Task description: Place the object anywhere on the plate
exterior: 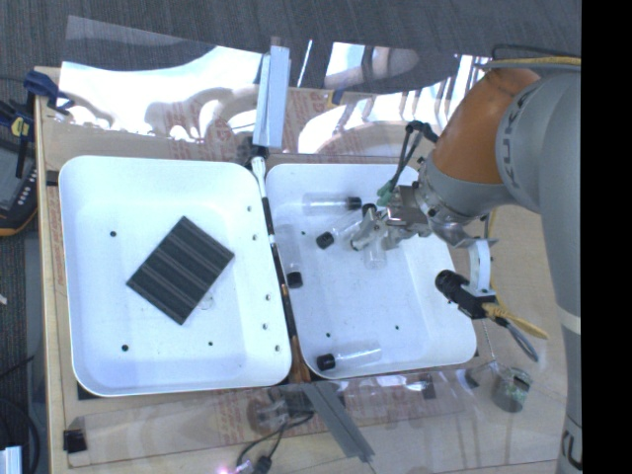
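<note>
The plate (181, 269) is a dark ribbed square lying tilted like a diamond in the left bin (89, 181). Three clear tubes with black caps lie in the right bin (434, 339). One tube (331, 203) is near the back. A second tube (341, 233) has its cap toward the left and its clear end runs up to my gripper. The third tube (351, 355) lies by the front wall. My gripper (369, 233) is low over the right bin's back half, right at the second tube's end. That clear end is hard to make out against the white floor.
A small black piece (294, 279) lies near the right bin's left wall. The raised divider between the bins (276, 265) runs front to back. A metal bar (271, 97) stands behind the bins. Tools lie off the bench's left edge (15, 166).
</note>
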Available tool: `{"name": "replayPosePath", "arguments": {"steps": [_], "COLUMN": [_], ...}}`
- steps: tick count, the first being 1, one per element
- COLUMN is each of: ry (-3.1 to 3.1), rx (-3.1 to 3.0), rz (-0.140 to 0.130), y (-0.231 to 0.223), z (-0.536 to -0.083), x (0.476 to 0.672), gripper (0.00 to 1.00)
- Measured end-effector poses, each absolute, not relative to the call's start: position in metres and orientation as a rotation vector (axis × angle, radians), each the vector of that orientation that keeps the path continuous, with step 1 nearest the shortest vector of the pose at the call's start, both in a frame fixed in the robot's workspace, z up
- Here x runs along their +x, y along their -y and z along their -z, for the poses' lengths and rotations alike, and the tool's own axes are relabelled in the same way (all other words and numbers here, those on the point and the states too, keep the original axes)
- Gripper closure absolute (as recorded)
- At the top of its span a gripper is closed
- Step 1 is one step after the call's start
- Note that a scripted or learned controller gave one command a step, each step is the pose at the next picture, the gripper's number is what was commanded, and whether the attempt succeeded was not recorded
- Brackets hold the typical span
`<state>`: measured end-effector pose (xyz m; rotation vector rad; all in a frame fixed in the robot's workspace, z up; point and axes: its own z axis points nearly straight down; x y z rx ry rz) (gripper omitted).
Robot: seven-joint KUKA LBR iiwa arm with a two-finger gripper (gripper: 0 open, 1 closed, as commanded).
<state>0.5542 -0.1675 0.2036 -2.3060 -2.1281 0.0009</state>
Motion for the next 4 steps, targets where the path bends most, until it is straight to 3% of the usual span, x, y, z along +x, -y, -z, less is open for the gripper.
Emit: {"name": "replayPosePath", "arguments": {"steps": [1, 2, 3, 4], "ry": [2.137, 2.170, 2.358, 2.482], "rx": [-2.297, -2.267, -2.076, -1.919], "rz": [-0.001, -0.002, 0.001, -0.008], "y": [0.070, -0.013, -0.070, -0.040], "z": [-0.203, -0.191, -0.389, -0.284], "x": [0.611, 0.651, 0.636, 0.588], "gripper": [1.00, 1.00, 1.00, 1.00]}}
